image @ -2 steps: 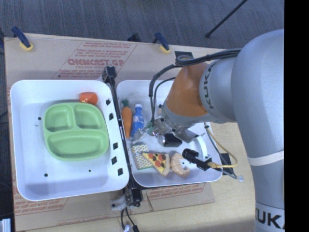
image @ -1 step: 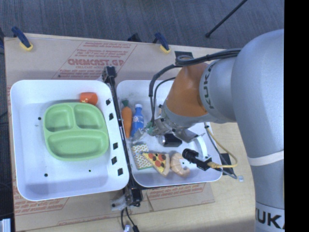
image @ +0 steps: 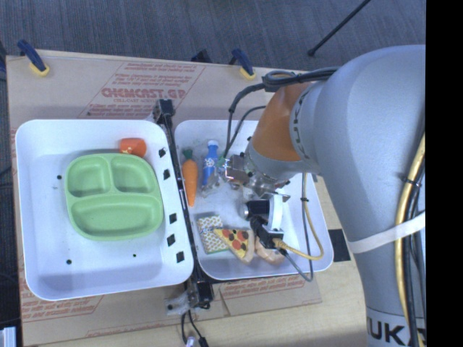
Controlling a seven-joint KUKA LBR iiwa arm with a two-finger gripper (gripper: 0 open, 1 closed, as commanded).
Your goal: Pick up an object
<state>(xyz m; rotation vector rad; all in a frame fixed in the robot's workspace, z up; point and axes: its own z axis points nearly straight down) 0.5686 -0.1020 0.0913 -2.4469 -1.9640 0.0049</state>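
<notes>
The right bin [image: 318,248] holds an orange carrot [image: 189,181] with a green top along its left wall. A small blue bottle [image: 210,161] lies just right of the carrot. Near the front lie a pizza slice toy [image: 236,241], a patterned square piece [image: 209,231] and a pale peach thing [image: 269,254]. My gripper [image: 241,177] hangs low over the middle of this bin, just right of the blue bottle. The wrist above hides its tips.
The left bin [image: 43,266] holds a green divided plate [image: 113,195] and a small red-orange toy [image: 132,147] behind it. A black divider with clips [image: 173,194] runs between the bins. The grey arm covers the right bin's right side.
</notes>
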